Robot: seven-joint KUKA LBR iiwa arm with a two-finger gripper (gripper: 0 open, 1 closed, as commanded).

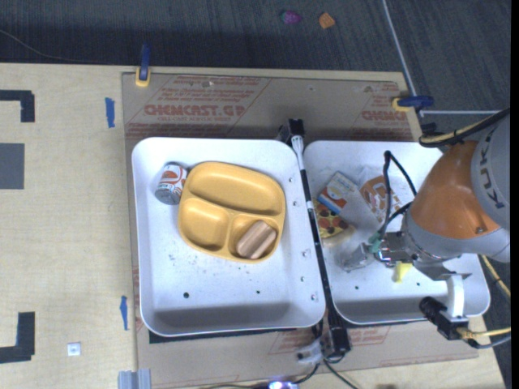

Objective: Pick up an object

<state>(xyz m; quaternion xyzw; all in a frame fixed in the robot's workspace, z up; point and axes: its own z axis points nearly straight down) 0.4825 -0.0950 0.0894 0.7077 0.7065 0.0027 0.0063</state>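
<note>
Below my orange wrist, my pincer (366,254) sits low in the right bin (466,302), among loose packets (340,193); whether it is open or gripping I cannot tell. Beyond it, the left bin (162,298) carries a yellow divided tray (219,193) and a can (169,182). Both bins rest on a cardboard-covered surface (243,104); dark carpet (203,14) lies beyond.

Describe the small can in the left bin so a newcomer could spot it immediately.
Find the left white bin, which holds a yellow divided plastic tray. At the tray's upper-left corner a small red-and-white metal can lies on its side, the bin's one metallic, cylindrical item.
</note>
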